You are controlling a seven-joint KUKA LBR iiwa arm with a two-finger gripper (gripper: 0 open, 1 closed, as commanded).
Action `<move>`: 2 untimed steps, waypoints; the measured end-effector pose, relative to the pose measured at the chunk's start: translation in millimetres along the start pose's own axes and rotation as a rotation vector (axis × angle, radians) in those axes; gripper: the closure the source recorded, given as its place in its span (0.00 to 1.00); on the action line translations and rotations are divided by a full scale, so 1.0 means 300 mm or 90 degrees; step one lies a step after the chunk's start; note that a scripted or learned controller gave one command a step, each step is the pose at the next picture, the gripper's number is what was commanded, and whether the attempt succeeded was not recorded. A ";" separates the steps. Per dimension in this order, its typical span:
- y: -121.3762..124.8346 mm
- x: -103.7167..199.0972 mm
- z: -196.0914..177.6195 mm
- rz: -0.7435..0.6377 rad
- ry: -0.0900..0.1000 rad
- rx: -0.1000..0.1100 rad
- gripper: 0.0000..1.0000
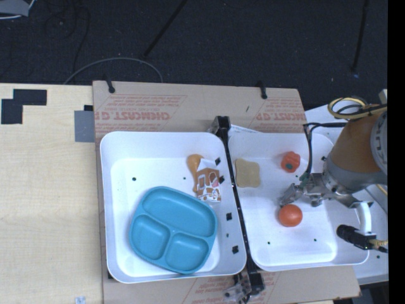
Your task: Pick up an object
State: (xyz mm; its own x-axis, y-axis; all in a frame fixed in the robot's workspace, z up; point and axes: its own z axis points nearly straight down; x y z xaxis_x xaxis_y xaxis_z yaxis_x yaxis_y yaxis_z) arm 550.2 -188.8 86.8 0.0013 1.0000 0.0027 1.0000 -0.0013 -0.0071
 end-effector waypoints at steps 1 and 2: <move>0.001 -0.004 -0.043 0.002 -0.001 -0.001 1.00; 0.009 -0.016 -0.254 -0.002 -0.002 -0.007 1.00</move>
State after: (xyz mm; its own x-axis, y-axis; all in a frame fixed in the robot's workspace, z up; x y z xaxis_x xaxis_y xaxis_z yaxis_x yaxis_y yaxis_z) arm 553.4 -193.9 162.9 -0.0015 1.0000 -0.0011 1.0000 0.0015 0.0032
